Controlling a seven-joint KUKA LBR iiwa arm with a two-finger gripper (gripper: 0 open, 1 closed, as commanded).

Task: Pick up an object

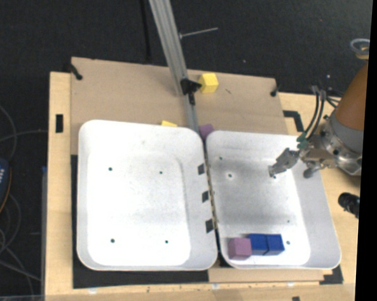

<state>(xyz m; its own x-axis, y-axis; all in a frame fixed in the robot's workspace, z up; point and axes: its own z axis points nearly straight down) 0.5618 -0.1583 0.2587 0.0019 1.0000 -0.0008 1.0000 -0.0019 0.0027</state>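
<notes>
Two blocks lie in the right bin [312, 205] along its near edge: a purple block [239, 247] and, touching its right side, a blue block [265, 243]. My gripper [295, 166] hangs over the bin's far right part, well behind the blocks. Its two fingers are spread apart, one finger [281, 163] to the left and the other to the right, with nothing between them.
The left bin [138, 194] sits beside the right one. Behind the bins, a yellow block [209, 82] rests on the bench by a slanted metal post [173, 44]. A small yellow piece [169, 123] and a purple piece [206, 130] lie at the bins' far rims.
</notes>
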